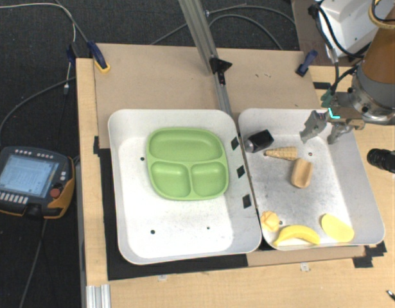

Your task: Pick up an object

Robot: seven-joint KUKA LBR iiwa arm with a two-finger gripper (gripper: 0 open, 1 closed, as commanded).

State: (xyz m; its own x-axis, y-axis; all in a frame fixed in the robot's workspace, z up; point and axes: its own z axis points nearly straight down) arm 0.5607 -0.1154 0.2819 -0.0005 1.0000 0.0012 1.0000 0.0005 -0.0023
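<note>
Curved yellow banana (pixel 296 235), ridged cone (pixel 281 153), smooth green divided tray (pixel 187 163), metal gripper (pixel 325 128) spread apart, holding nothing.

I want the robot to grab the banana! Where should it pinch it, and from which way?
Probably the middle of the banana, coming straight down from above. It lies flat near the right bin's front wall, long side running left to right, so fingers should close across its narrow width. A yellow piece sits close at its left end, so avoid that end.
</note>
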